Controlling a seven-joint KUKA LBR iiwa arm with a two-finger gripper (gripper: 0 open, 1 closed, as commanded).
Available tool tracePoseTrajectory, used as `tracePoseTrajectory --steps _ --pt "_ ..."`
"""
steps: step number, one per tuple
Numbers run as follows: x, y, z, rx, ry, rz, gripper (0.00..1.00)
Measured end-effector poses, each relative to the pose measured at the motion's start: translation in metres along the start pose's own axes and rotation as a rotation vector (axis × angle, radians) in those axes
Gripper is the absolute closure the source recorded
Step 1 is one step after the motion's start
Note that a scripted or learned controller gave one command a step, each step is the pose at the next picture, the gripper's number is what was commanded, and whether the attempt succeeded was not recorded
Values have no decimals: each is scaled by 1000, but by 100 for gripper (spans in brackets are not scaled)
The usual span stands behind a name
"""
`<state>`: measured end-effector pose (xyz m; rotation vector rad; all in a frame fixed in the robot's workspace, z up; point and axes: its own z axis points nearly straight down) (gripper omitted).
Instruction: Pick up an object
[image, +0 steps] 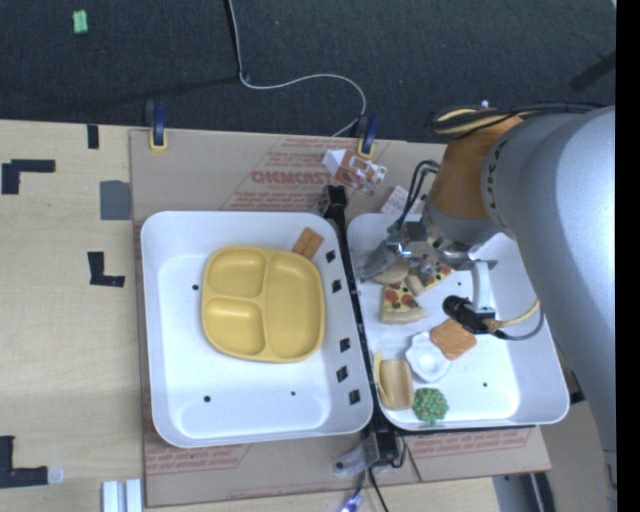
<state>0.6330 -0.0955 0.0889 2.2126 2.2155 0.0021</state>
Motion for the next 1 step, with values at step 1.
tracePoseTrajectory --steps 1 --pt "-12 -12 0 -4 4 -2 0"
